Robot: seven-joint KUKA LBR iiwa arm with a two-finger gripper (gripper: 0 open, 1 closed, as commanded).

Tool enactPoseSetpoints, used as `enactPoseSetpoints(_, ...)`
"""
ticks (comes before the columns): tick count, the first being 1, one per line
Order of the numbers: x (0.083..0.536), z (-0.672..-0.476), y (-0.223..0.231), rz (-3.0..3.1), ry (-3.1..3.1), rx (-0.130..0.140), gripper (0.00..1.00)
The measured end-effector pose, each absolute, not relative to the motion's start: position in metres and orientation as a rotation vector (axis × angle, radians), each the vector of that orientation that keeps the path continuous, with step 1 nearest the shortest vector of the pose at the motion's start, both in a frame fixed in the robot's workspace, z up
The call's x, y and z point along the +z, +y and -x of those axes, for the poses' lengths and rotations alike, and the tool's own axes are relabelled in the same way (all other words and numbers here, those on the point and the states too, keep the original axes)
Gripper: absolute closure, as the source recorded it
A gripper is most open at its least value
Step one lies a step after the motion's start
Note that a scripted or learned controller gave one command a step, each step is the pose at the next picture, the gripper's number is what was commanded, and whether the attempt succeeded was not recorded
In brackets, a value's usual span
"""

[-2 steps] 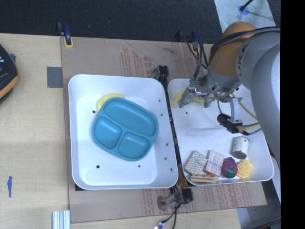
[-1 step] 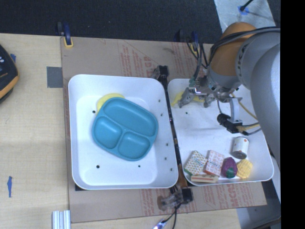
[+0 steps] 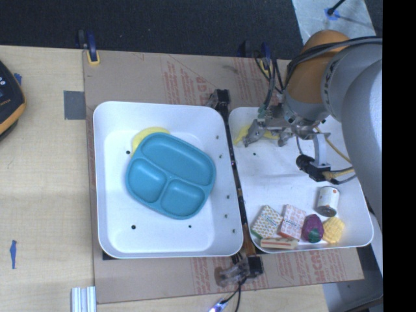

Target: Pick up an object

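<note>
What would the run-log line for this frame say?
tool: far end of right bin, nothing seen held | toy food: clustered at near edge | blue divided plate: left bin

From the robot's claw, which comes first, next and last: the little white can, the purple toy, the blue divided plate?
Measured from the gripper at the right bin's top left:
1. White can, right bin, toward its right side.
2. Blue divided plate, left bin; nearly as close as the can.
3. Purple toy, right bin's bottom edge.

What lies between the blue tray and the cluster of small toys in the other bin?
In the camera view, bare white floor of the left bin, then the two bins' rims, separate the blue tray from the toys.
</note>
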State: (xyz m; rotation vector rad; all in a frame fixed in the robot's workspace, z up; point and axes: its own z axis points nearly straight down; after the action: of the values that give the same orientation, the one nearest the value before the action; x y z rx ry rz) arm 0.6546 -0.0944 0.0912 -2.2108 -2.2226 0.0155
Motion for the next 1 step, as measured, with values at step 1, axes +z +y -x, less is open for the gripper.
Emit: enactPoseSetpoints(1, 0.0912, -0.6546, -0.0944, 2.211, -2.223, 0.016, 0.0)
